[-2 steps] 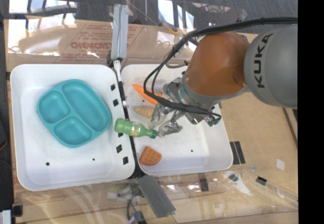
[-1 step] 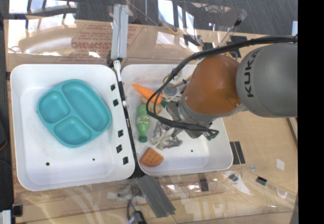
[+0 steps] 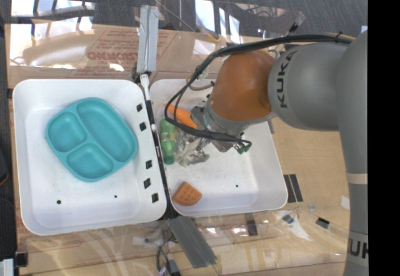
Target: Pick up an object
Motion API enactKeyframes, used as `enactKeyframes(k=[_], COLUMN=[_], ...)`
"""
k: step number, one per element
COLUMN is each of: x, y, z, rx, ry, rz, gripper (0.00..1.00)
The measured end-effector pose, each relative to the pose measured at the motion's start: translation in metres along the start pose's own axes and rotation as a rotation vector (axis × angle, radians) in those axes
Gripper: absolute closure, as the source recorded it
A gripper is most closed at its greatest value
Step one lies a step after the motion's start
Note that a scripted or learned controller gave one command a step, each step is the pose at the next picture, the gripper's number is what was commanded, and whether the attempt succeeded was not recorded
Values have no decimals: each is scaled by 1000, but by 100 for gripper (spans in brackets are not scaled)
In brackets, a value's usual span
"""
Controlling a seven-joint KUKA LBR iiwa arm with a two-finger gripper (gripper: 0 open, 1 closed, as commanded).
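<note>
Camera view looks down on two white bins side by side. The left bin [image 3: 31,143] holds a teal divided plate [image 3: 91,138]. The right bin [image 3: 262,175] holds the loose things: an orange carrot-like piece [image 3: 178,115], a green bottle [image 3: 167,140] close against the wall between the bins, and an orange waffle-shaped toy [image 3: 187,193] near the front edge, well apart from the rest.

The arm [image 3: 312,87] reaches in from the right and bends down over the right bin, its orange band [image 3: 244,84] hanging above the clutter. The gripper [image 3: 195,151] sits low, just beside the green bottle and below the carrot piece. Whether it is spread or closed I cannot tell: the metal parts blur together there, and nothing is plainly pinched between them.

The risks, as I judge them, come from crowding. The bottle and carrot piece lie near each other and close to the dividing wall, so a closing grip may catch an edge instead of the body and squirt the thing sideways. The bottle looks smooth and round, likely to roll or slip out on the lift. The wall leaves little room on that side; the tool could scrape it or wedge the bottle against it. A lift could also come up with nothing at all.
</note>
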State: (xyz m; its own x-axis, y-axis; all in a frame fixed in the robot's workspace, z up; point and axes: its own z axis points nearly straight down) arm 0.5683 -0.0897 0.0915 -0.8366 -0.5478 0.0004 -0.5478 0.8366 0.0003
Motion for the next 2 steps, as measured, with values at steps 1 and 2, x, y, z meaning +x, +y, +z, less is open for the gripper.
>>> enactKeyframes(k=[1, 2], x=[-53, -69], y=[-74, -58], z=[-3, -3], rx=[4, 4], ry=[-4, -5], rz=[83, -63], gripper=[100, 100])
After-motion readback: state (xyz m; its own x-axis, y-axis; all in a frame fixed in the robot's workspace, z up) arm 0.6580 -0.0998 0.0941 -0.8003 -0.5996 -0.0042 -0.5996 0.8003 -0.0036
